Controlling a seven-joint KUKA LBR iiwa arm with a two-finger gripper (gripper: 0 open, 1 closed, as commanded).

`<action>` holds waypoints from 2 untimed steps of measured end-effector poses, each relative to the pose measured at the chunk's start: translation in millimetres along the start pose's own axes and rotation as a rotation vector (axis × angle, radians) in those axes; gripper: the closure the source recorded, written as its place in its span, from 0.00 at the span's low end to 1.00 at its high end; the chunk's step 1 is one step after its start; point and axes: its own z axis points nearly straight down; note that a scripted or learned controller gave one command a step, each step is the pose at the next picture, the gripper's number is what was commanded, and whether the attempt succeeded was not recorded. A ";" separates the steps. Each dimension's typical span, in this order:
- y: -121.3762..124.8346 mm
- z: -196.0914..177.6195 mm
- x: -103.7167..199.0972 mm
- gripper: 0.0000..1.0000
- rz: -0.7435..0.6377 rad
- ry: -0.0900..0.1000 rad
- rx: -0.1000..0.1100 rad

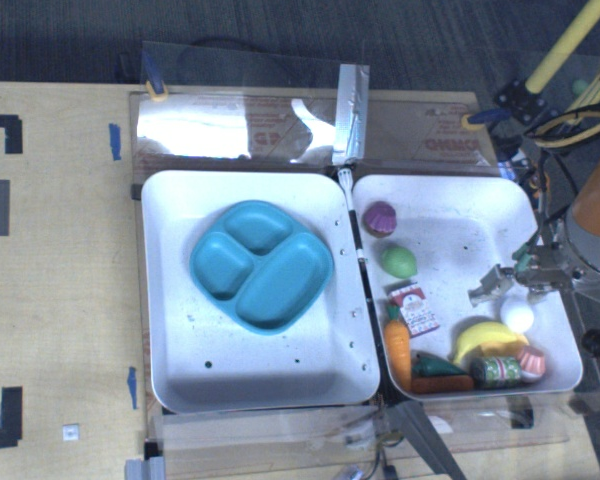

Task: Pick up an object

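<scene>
Arm — cropped at right edge; jaws indistinct

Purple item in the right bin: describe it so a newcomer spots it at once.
Start at the right bin, the one without the blue plate. Go to its far-left corner, beside the divider. The purple item is the small round thing just above the green one, and the only purple thing there.

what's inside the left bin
One thing: a blue divided plate with three compartments, lying flat on the left bin floor. Nothing sits in its compartments. Whatever is under the plate is covered.
</scene>
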 end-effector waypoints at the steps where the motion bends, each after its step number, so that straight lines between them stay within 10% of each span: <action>1: -12.1 90.2 17.8 0.00 -0.053 0.001 0.005; 2: 46.0 3.7 102.3 0.00 -0.180 0.000 -0.007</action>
